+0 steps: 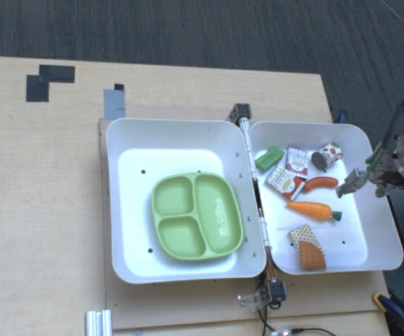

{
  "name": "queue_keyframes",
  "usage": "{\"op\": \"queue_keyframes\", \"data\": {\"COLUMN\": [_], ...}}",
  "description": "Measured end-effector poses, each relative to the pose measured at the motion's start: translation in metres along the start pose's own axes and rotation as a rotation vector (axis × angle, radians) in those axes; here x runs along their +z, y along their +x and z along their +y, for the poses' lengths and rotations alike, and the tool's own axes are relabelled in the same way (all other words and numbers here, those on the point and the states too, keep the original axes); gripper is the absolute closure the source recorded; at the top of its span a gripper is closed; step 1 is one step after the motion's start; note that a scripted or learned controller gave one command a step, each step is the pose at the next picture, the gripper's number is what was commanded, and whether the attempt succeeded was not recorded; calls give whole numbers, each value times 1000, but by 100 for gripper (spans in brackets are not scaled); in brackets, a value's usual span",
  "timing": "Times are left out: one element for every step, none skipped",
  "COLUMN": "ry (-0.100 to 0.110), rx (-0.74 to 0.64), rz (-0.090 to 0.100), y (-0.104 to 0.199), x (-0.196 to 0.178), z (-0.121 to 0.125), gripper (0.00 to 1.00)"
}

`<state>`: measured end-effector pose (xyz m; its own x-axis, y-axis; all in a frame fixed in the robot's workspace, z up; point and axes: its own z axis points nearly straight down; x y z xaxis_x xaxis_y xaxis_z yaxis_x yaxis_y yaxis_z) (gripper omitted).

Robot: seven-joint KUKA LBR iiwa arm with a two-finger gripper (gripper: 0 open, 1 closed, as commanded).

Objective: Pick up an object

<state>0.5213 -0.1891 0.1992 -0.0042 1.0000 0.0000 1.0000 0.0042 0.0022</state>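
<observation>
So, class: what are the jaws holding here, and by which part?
Nothing. The gripper hangs over the right bin, just right of the red sausage, with no object between its jaws.

my gripper hangs over the right bin, right of the carrot; a plate lies in the left bin.

No text can be read; package print blurred.

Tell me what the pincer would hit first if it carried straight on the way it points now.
Probably the red sausage toy: the pincer points leftward at it, with the orange carrot just below that line. Its height above the bin is unclear.
</observation>
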Motion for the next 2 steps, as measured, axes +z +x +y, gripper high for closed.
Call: {"op": "queue_keyframes", "data": {"ry": [-2, -5], "rx": [1, 0], "rz": [0, -1], "y": [-15, -14], "x": [103, 92], "z": [-18, -18], "gripper": [0, 100]}}
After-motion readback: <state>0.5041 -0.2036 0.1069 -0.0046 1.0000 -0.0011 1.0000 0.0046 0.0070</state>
